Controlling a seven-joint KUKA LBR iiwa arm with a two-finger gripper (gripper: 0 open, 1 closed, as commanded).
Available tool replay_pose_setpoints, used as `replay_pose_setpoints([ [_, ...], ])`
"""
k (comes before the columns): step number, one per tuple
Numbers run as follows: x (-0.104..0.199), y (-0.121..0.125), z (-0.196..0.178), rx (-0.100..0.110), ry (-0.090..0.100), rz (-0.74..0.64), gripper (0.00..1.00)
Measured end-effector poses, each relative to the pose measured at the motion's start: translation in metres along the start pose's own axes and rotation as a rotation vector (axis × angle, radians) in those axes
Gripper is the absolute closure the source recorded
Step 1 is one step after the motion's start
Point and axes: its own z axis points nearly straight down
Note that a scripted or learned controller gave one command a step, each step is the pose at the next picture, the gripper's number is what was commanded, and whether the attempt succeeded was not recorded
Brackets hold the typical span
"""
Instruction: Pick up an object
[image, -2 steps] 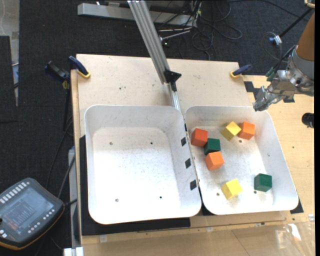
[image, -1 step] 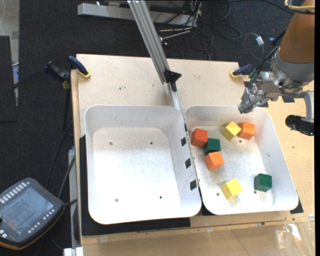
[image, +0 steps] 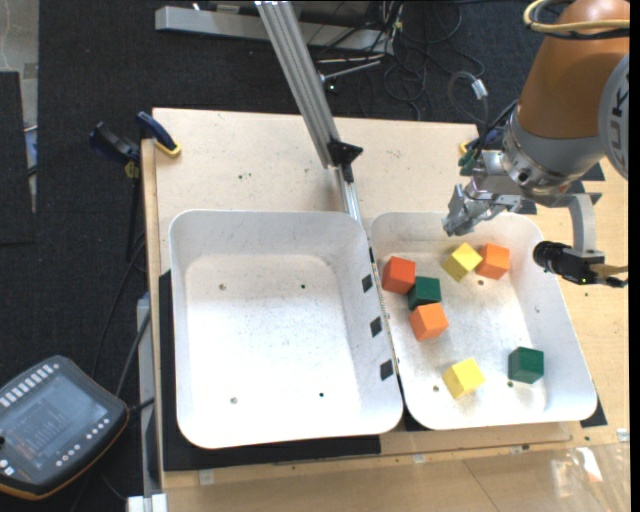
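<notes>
My end effector hangs over the far edge of the right bin, just beyond a yellow cube; I cannot tell how it is set, and nothing shows in it; my arm reaches in from the right, with the orange band above the wrist; seven cubes lie in the right bin; the yellow cube touches an orange cube near the far edge; a red-orange cube sits by the bin's left wall, touching a green cube; another orange cube lies just nearer, touching that green one; a second yellow cube and a second green cube lie near the near edge, apart from each other; the left bin stands beside it on the surface; a blue clamp grips the surface's far left corner.
</notes>
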Motion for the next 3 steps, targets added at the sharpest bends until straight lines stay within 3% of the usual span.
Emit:
replay_pose_setpoints([
  [3,0.145,-0.037,0.019,0.001,0.0,0.0,1.0],
])
